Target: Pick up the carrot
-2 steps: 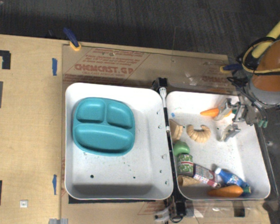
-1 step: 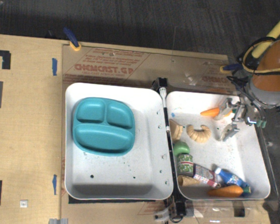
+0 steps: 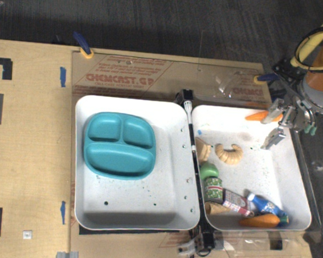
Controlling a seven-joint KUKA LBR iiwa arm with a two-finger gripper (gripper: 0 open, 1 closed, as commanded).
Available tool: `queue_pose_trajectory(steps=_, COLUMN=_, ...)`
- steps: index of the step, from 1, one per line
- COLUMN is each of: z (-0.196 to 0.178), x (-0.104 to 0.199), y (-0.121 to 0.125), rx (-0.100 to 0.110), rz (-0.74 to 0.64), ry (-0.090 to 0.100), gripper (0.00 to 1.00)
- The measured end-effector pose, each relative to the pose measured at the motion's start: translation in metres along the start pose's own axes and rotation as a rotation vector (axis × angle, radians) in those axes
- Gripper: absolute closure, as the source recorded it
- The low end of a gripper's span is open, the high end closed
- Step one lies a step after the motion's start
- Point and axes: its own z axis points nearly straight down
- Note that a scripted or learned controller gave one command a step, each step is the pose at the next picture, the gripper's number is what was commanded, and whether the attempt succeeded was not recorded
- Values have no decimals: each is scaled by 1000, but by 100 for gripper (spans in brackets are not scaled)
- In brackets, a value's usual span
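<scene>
Even overhead light, slightly soft focus

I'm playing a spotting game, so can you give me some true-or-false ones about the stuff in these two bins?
1. The teal divided plastic plate lies in the left white bin. True.
2. The tan toy croissant sits on that plate. False: it lies in the right white bin.
3. An orange carrot-shaped toy lies by the right bin's near edge. True.
4. The gripper hangs over the left bin. False: over the right bin's far corner.
</scene>
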Motion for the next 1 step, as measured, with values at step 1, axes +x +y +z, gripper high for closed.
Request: queue_pose_trajectory(steps=1, z=15, x=3, y=0, rx=-1, rz=13, ry=1, gripper=0)
